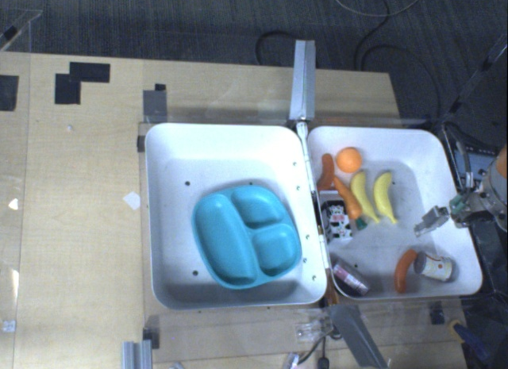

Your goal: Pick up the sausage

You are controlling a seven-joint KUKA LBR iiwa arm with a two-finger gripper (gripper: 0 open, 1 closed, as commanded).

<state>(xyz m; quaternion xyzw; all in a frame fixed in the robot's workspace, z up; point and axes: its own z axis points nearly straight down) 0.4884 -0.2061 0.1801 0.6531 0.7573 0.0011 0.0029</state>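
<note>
I am hanging my gripper (438,218) over the right edge of the right bin (444,147), about halfway along that edge, with the grey arm (486,201) reaching in behind it. From this angle I cannot tell whether the gripper is spread or pressed together, and nothing is showing in its grasp.

The left bin (171,201) is holding a blue divided plate (248,236), which is lying in the middle of the bin and leaning toward its near edge.

The right bin is carrying the clutter. An orange ball (348,159) is sitting toward the far edge, with two bananas (375,196) lying side by side just below it. An orange-brown stick-shaped piece (327,171) and a carrot (348,199) are lying along the left edge, and a small black-and-white item (337,221) is resting just beside them. A dark purplish thing (350,277) is lying in the near left corner.

The sausage (405,270) is lying close to the near edge of the right bin, toward its near right corner. It is looking reddish orange, short and gently curved, standing almost upright in the picture. A white cup-like object (436,266) is lying on its side just beside it, on the right. The sausage is sitting apart from my gripper, nearer the near edge.
</note>
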